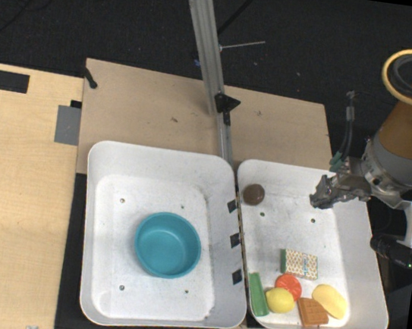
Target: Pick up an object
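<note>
Bench: pale wood board [161, 107] carrying two shallow white bins side by side, on a black base; light wood-grain surface [9, 199] to the left with dark cutouts. Dark floor [122, 9] behind, cables at top left. A slanted aluminium rail [210, 61] runs down to the seam between the bins.

Left bin [112, 176]: one teal bowl [168, 245], upright, near centre.

Right bin [335, 225]: brown ball [253, 194] near the upper left corner, apart from the rest. Clustered along the lower edge: patterned block [299, 263], red ball [288, 284], yellow ball [280, 300], green stick [258, 293] against the left wall, brown wedge [312, 313], yellow lemon-like piece [330, 300].

Gripper [327, 193]: above the upper right part of the right bin, well apart from all objects. Nothing visibly held; how far it is open — cannot tell.
</note>
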Tool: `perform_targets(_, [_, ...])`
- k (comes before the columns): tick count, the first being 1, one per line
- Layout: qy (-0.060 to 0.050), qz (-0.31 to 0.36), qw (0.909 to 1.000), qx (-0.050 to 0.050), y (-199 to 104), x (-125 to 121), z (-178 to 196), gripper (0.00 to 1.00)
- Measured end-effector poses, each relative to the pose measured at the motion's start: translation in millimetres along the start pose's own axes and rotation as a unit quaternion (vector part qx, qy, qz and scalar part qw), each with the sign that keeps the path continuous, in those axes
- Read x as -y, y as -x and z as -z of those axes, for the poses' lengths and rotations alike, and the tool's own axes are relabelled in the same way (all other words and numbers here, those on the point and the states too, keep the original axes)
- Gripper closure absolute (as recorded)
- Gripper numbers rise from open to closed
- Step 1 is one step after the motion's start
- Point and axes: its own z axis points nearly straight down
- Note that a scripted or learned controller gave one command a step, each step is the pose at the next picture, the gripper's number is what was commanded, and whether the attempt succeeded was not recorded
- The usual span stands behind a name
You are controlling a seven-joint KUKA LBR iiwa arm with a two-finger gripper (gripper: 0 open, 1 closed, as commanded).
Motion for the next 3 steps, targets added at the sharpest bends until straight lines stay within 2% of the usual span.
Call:
perform_targets(2, [-0.001, 0.0, 1.0, 0.0, -100.2, 6.3, -35.8, 1.0])
perform_targets(3, [0.0, 0.0, 1.0, 0.001, -154.7, 3.5, -32.7, 1.0])
